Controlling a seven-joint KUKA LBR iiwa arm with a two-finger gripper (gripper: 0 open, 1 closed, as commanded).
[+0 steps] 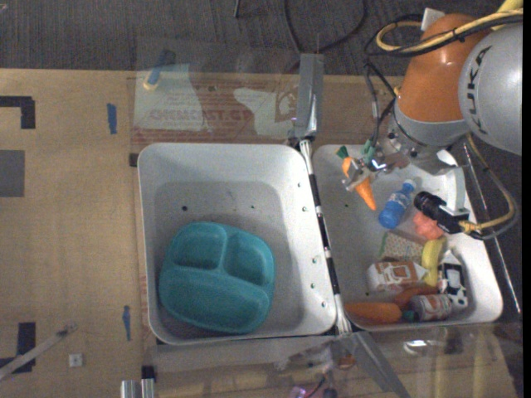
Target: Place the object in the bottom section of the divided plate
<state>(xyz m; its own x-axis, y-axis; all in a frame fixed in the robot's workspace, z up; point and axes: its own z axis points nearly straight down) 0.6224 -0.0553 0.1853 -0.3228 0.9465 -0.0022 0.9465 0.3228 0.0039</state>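
A teal divided plate point(217, 277) lies in the left white bin point(166, 172), toward its front. Its two smaller sections face the back and its large section faces the front. My gripper point(360, 172) hangs over the back left corner of the right bin point(332, 222), below the orange wrist band. A small orange carrot-shaped piece point(366, 195) pokes out on both sides of the fingers, so the gripper looks shut on it. The plate is well to the left of the gripper and nearer the front.
The right bin holds a blue bottle point(397, 206), a yellow banana point(431, 254), a small carton point(390, 274), a larger orange carrot point(373, 311) and a can point(431, 307). A metal divider point(319, 222) separates the bins. Cables loop behind the arm.
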